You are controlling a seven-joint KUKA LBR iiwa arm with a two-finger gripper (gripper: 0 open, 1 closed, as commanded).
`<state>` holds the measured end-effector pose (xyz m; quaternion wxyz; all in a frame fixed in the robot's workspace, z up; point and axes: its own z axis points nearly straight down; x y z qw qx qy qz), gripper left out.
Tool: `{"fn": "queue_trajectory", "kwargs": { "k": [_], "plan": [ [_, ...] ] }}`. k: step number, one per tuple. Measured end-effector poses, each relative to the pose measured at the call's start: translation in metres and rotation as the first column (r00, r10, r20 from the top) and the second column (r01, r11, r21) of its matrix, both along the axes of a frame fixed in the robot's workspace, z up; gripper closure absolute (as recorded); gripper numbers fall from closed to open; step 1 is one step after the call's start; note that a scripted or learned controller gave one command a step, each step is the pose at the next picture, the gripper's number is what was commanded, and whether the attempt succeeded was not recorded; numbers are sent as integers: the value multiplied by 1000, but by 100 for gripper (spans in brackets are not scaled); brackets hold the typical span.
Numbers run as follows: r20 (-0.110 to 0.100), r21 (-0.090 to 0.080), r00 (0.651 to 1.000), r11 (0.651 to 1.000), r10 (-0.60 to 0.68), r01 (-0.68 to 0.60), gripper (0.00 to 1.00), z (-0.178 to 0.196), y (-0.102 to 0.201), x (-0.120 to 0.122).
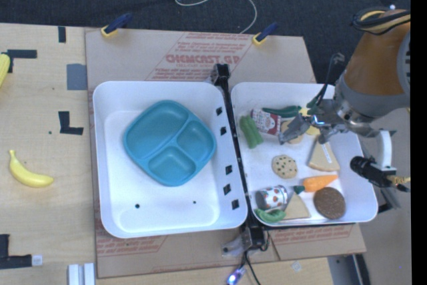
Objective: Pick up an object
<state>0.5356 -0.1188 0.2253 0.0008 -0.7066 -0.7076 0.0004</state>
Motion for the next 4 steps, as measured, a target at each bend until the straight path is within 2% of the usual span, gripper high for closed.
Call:
{"fn": "queue_trajectory", "kwargs": {
  "k": [1, 2, 3, 4],
  "plan": [
    [-1, 1, 1000, 1000, 2, -2, 100, 10, 1, 0],
    [6, 1, 1000, 1000, 6, -6, 100, 82, 53, -14],
    [-1, 0, 1000, 1000, 7, -7, 100, 73, 131, -29],
    [7, 2, 1000, 1000, 9, -9, 100, 144, 200, -31]
  ]
}}
